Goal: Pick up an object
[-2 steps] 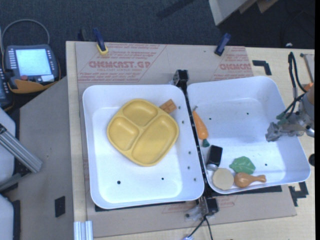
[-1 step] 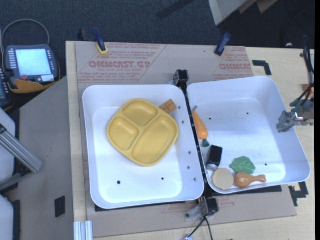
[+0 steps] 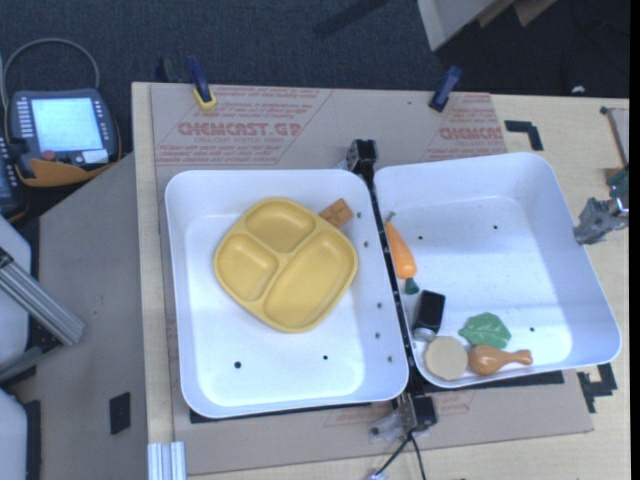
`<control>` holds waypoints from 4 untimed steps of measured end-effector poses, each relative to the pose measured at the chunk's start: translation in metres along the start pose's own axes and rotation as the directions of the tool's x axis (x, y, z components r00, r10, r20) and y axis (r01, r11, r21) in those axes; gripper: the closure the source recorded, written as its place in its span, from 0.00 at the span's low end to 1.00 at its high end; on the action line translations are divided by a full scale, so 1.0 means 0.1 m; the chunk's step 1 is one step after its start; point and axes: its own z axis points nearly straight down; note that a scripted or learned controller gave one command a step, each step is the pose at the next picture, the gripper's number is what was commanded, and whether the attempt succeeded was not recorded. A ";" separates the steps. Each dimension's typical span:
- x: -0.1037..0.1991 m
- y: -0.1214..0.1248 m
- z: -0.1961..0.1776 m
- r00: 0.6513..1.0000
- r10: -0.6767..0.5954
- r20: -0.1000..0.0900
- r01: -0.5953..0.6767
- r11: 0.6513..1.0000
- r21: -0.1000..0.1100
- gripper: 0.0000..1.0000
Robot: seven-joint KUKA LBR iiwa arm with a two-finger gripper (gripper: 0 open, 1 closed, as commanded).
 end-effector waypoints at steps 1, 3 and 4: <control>0.48 -0.09 0.03 1.000 -0.004 -0.004 0.004 1.000 0.004 1.00; 1.44 -0.28 0.25 1.000 0.001 -0.002 -0.001 1.000 0.004 1.00; 1.88 -0.24 0.29 1.000 -0.004 -0.004 0.004 1.000 0.005 1.00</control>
